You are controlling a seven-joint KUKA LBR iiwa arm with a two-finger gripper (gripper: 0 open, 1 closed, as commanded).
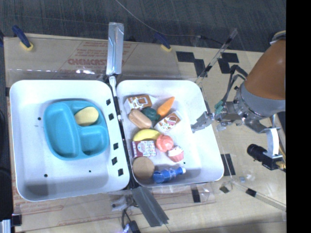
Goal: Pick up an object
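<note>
Nearest the camera, at the bottom edge of the right bin (pixel 210 149), a blue bottle (pixel 167 174) with a white cap lies on its side, touching a round brown cookie-like disc (pixel 143 168) to its left; just above them sit a small carton with a dark red label (pixel 145 149), a pink-red ball-like toy (pixel 164 142) and a cupcake toy (pixel 175 154) with a pink base, all crowded together; a yellow banana (pixel 146 134) lies just above the carton; higher still are a red-and-white packet (pixel 168 123), a hot dog bun (pixel 140 119) and a dark green piece (pixel 150 113) beside it; farthest back in this bin lie a brown-and-white packet (pixel 139 101) and an orange carrot (pixel 165 106), tilted.

The left bin (pixel 29 174) holds a blue divided tray (pixel 63 130); a yellow lemon-like toy (pixel 87 115) rests in the tray's upper right compartment.

The gripper (pixel 200 124) hangs at the right bin's right side, near its rim, over bare white floor and well apart from the pile of toys; nothing shows between its fingers; whether they are spread or closed I cannot tell; behind it the grey arm with the orange band (pixel 266 72) reaches in from the right.
</note>
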